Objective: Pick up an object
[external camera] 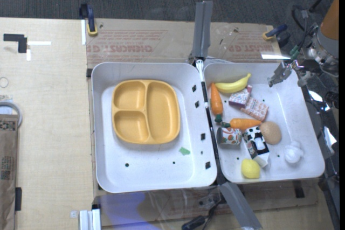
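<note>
The right bin [310, 116] holds a heap of toy food: a banana [233, 84], an upright carrot [215, 98], a second carrot [245, 123] lying flat, two pink boxes [249, 104], a brown egg-shaped piece [270, 132], a small printed can [230, 136], a black and white carton [258, 144], a lemon [250, 168] and a white lump [292, 154]. My gripper [289, 76] hovers over the bin's far right corner, to the right of the banana and apart from every item. Its fingers stand spread, open, with nothing between them.
The left bin [102, 132] carries a yellow divided plate [146, 111] and a small green scrap [185, 151]. A grey divider post [202, 29] rises behind the seam between the bins. Cables and clamps crowd the right edge beside the arm.
</note>
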You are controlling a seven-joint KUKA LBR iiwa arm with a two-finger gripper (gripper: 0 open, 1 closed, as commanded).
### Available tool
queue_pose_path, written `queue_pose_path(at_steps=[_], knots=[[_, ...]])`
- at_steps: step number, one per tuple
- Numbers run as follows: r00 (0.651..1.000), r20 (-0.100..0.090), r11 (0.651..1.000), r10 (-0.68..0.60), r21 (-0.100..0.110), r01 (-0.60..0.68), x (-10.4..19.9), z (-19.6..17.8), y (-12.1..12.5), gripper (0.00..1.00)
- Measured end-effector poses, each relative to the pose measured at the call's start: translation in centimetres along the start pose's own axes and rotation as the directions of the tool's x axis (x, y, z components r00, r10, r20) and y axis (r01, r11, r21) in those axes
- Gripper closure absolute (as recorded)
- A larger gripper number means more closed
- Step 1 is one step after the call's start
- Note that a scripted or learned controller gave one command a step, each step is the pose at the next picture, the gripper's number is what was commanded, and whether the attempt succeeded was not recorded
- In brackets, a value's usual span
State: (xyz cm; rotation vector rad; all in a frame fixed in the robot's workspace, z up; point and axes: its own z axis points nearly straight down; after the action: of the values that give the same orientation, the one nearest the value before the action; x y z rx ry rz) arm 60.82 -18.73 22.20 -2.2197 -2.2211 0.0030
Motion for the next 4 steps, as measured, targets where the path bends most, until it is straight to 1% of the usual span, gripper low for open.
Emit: queue_pose_path(at_steps=[1,2,3,4], knots=[[0.996,-0.001,0.996,-0.084,-0.001,0.084,3.3,12.8,-7.5,0.00],[0.941,0.000,0.941,-0.338,-0.001,0.338,8.5,13.0,-6.2,0.00],[0.929,0.000,0.929,-0.370,-0.001,0.370,8.2,13.1,-2.9,0.00],[0.875,0.000,0.875,-0.484,-0.002,0.484,8.5,13.0,-3.0,0.00]])
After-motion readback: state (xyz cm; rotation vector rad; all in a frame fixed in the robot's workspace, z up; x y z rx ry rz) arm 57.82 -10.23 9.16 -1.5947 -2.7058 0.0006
